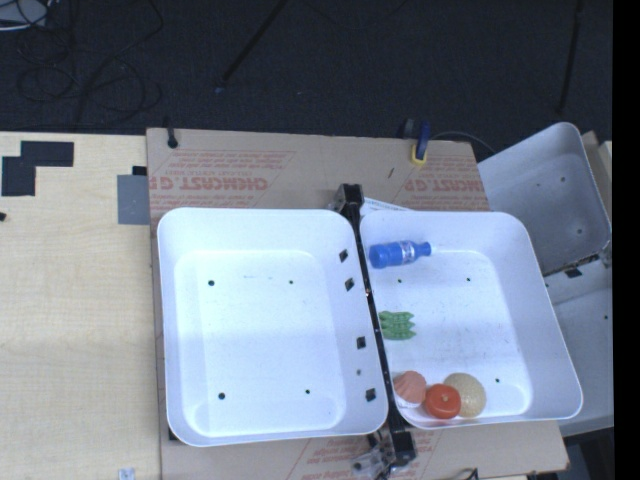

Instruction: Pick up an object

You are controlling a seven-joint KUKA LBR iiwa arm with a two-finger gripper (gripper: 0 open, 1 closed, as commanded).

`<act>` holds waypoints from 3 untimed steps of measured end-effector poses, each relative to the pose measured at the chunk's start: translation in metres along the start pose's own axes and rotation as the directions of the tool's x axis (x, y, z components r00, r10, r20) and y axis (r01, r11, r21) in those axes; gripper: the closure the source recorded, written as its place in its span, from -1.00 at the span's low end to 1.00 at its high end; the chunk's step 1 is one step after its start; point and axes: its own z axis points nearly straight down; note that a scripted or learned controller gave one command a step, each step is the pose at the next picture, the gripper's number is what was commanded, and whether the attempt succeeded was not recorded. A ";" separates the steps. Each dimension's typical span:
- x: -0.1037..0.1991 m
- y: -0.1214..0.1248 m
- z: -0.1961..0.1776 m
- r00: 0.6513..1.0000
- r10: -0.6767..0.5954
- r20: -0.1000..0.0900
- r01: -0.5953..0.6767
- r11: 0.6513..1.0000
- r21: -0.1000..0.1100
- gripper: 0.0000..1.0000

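Right bin (540, 298): blue bottle (399, 254) on its side near far wall; green piece (397, 325) mid-left; three round pieces (440, 396) at near edge. Jaws' state: cannot tell.

Blue bottle (399, 254), green toy (397, 325), red disc (442, 401) (bins (260, 230) white).

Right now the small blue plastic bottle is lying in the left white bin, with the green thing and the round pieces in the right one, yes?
Not quite: the camera view shows the small blue plastic bottle lying in the right white bin, along with the others.
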 end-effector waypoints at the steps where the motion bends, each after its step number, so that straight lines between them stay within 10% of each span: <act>1: 0.000 0.003 0.015 1.000 0.002 -0.001 -0.002 1.000 0.004 1.00; 3: 0.000 0.016 0.005 1.000 0.000 0.000 0.000 1.000 -0.001 1.00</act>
